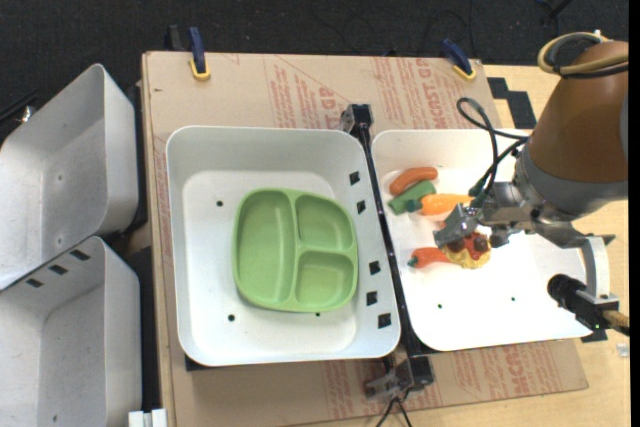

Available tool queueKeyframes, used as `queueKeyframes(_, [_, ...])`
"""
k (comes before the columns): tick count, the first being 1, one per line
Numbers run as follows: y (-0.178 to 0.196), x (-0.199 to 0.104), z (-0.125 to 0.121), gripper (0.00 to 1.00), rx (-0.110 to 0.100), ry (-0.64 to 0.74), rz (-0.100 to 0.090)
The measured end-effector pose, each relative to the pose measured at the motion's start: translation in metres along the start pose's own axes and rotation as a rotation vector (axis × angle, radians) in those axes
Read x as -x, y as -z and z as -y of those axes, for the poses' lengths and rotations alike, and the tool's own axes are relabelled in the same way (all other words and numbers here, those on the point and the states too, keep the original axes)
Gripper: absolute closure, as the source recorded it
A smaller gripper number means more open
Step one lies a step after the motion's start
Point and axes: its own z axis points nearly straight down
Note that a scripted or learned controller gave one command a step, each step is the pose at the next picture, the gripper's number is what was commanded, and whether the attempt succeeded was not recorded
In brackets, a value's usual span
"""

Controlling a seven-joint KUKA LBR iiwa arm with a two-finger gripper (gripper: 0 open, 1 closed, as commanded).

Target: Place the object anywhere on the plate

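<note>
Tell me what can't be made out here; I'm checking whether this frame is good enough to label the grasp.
- Gripper, camera view: its fingers sit dark and small among the toys, so open or shut cannot be told.
- Yellow and red item: partly covered by the gripper; its kind is unclear.
- Right bin: its right side is hidden under the arm.
- Green plate: fully visible in the left bin.

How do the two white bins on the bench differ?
The left white bin holds one thing, a green divided plate; the right white bin holds several small orange, red and green toy foods. The arm's pincer is low over the right bin, not the left. Both are shallow and white.
</note>
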Motion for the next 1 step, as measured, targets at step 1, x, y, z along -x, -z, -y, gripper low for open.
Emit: queueKeyframes(1, [-0.0089,-0.0617,-0.0081,1.0,-0.001,0.0,0.0])
